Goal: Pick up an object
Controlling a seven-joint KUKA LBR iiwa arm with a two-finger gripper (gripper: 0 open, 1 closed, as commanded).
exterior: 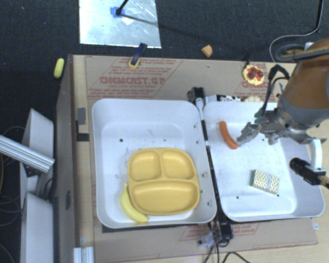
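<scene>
Orange carrot [227, 135] lay upper centre of right bin [301, 204], ungrasped; gripper [247, 135] just beside, fingers apart, holding nothing; pick remained undone.

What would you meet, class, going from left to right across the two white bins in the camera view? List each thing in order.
Yellow banana → yellow divided plate → orange carrot → gripper → patterned block.
</scene>
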